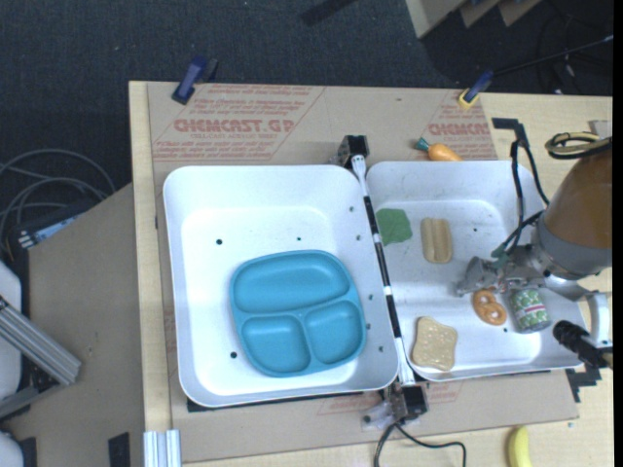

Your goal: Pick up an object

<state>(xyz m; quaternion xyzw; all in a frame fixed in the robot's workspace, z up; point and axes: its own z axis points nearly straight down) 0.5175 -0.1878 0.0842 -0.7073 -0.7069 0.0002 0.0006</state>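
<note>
**Grey fingers working low in the right bin, pretzel just beside them**

Grey metal is what we are watching at the right side of the right bin [458,175], where the gripper [484,278] is reaching in from the right and sitting low over the floor. Whether its fingers are apart or together, I cannot tell from this slant; nothing is visibly between them.

Closest thing to it is the orange pretzel [490,307], lying just nearward of the gripper, touching or almost touching. Hugging the pretzel's right side is a small green-and-white patterned cup [531,309], partly under the wrist.

Further options are lying to the left: a tan bread-like piece [436,239] with its long axis running far-to-near, a green patch [394,226] beside the divider, and a toast slice [434,343] at the near edge. Over in the left bin [195,261] a blue divided plate [297,311] is sitting well apart.

My read: the shortest move is a small shift nearward onto the pretzel.
</note>
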